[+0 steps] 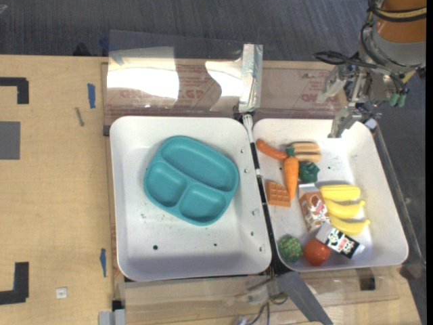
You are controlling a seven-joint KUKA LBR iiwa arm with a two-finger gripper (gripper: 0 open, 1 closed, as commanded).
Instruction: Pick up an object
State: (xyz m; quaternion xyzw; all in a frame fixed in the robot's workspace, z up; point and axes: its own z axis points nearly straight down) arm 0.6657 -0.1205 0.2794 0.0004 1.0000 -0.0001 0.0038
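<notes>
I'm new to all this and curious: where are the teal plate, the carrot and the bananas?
teal plate (191, 179), camera view, its middle divider.
carrot (290, 175), camera view, its orange body.
bananas (344, 203), camera view, between both yellow fruits.

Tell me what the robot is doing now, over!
Pincer above the right white bin's far corner, nothing visibly held. Toy food, yellow plastic bananas and orange plastic carrot included, lies unpicked in that bin. Nothing blocks the way down.

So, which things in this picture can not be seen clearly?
- Gripper: too small and cluttered with cables to tell its finger state.
- Arm: cut off by the top right edge.
- Black-and-white packet: print too small to read; partly under the bananas.
- Green item: partly hidden by the carrot.
</notes>
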